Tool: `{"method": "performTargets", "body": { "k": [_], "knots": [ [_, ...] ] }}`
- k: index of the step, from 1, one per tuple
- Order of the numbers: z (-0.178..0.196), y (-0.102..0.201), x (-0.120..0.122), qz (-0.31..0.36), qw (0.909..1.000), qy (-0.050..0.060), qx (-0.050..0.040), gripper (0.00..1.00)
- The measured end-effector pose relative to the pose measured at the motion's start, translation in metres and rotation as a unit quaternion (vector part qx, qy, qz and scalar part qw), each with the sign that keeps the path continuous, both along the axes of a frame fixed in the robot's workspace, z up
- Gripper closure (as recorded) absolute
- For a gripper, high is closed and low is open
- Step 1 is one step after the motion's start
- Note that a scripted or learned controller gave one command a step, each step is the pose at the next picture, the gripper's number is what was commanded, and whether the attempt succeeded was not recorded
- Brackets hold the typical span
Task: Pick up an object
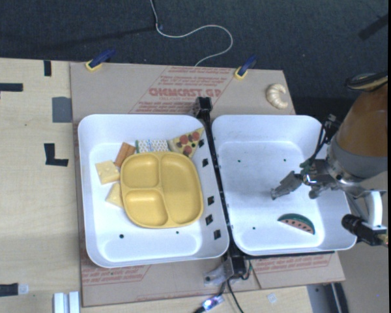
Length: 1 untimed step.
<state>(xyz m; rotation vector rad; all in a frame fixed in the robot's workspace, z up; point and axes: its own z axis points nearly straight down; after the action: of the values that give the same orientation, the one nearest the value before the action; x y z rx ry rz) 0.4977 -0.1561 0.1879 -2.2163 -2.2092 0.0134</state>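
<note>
Hovering over the right bin (247, 240), the gripper (281, 189) sits w/ its tip pointing left toward mid-floor; we can't tell from this angle how the tool is set, so no call on that. Nothing visible pinched in it. Nearest candidate is a watermelon slice (297, 224), lying flat on the bin floor near the front-right corner, just below and right of the tip, apart from it, not touching. We judge that's the likely target, since it's the sole thing in that bin and close to the arm's reach from the right. Left bin (94, 240) holds a yellow divided plate (161, 189) lying flat mid-bin; around its upper-left edge sit flat pieces: a cracker (107, 172), a brownish strip (124, 153), a pizza slice (188, 141) by the divider wall. Those are crowded under/against the plate, so harder picks imo. Outside the bins, a small tan shell-like thing (278, 96) rests on the cardboard (176, 90) beyond the right bin, prob. out of play. Pick not yet made; next move would need a shift right and toward the front edge, then descent. Risk: slice is thin, lies flat, may slip.
</note>
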Motion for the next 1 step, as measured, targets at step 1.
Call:
{"method": "performTargets", "body": {
  "k": [1],
  "knots": [
    [0.0058, 0.0001, 0.0031, 0.002, 1.0, -0.006, -0.0012, 0.0]
  ]
}}
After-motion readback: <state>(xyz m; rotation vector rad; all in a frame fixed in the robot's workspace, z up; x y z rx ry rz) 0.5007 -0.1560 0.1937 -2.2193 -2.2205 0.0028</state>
